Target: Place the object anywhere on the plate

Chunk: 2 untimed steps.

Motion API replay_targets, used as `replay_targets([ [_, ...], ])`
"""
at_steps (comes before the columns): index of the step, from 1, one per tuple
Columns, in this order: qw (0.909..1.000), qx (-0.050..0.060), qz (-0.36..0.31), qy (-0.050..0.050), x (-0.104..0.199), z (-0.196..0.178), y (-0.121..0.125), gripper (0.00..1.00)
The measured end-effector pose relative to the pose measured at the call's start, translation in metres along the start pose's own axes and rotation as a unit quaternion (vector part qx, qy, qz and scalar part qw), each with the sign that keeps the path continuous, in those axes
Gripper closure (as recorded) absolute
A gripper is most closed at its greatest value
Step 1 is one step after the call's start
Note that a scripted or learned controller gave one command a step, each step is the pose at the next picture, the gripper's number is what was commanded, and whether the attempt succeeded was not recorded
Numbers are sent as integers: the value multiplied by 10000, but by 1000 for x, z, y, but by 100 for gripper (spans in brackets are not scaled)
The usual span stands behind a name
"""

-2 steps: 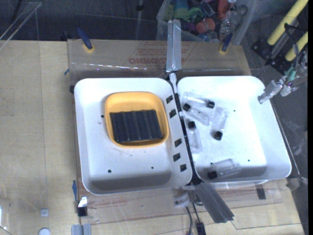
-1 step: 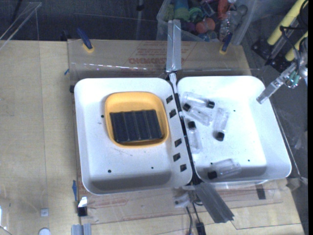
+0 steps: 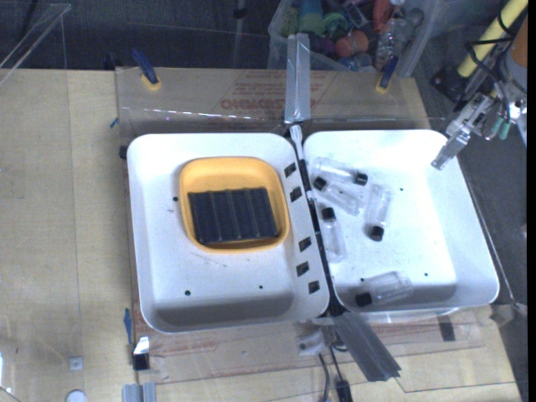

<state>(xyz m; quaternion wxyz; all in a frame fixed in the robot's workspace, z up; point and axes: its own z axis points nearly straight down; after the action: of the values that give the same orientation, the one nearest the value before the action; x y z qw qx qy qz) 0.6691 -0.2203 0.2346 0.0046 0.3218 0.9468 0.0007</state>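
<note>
Clear plastic vials with black caps, several, scattered in right bin, apart from yellow plate in left bin; judged light, rigid, slippery, best pinched mid-barrel; gripper at right bin's far edge, fingers' opening cannot be told.

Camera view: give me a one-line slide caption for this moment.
Pincer hovers at the right bin's far edge above clear bottles; yellow plate with a dark block waits in the left bin.
</note>
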Motion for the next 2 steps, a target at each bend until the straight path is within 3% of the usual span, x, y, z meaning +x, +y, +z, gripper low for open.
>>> replay_targets([
  [1,9993,0,-375,-3,8,-24,-6,0],
  [2,9841,-3,-1774,-6,31,-87,-27,0],
])
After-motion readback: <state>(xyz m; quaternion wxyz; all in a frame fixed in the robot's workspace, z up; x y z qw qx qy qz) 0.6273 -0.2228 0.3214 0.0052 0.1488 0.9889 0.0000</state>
